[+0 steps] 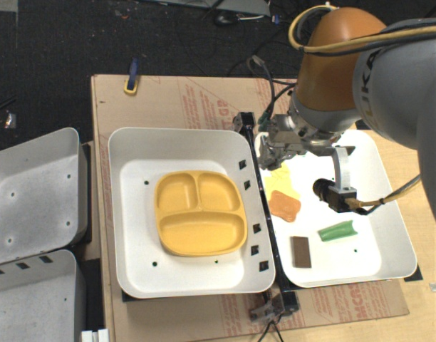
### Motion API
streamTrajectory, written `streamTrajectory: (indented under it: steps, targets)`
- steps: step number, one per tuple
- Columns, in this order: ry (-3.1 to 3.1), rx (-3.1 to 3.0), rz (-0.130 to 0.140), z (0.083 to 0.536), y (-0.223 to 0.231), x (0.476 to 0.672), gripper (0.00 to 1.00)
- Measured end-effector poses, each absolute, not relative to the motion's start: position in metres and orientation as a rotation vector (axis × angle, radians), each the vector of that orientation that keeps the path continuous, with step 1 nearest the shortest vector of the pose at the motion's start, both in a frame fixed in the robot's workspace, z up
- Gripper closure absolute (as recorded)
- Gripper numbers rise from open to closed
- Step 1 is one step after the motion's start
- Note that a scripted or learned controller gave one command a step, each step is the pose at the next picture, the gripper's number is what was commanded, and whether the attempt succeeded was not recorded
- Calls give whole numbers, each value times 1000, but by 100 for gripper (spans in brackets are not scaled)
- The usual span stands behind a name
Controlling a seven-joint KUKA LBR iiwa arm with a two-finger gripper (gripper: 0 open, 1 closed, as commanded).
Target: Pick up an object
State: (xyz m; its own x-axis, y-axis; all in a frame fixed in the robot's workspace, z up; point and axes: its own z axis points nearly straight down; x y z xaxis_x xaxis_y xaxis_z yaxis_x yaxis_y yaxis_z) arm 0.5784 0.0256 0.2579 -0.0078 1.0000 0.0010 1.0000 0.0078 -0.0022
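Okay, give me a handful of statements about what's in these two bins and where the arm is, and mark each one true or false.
1. A yellow divided plate lies in the left bin. True.
2. The green piece lies in the left bin. False: it lies in the right bin, right of the orange piece.
3. The brown block lies nearer the front edge of the right bin than the orange piece does. True.
4. The gripper is over the yellow divided plate. False: it is at the right bin's back left corner, by the yellow piece.
5. The yellow divided plate holds the orange piece. False: its compartments are bare.
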Motion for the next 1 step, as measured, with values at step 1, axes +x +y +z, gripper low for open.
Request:
streamTrajectory:
  steps: [1]
  targets:
    - [-2230, -2215, -2, 257, 72, 589, 100]
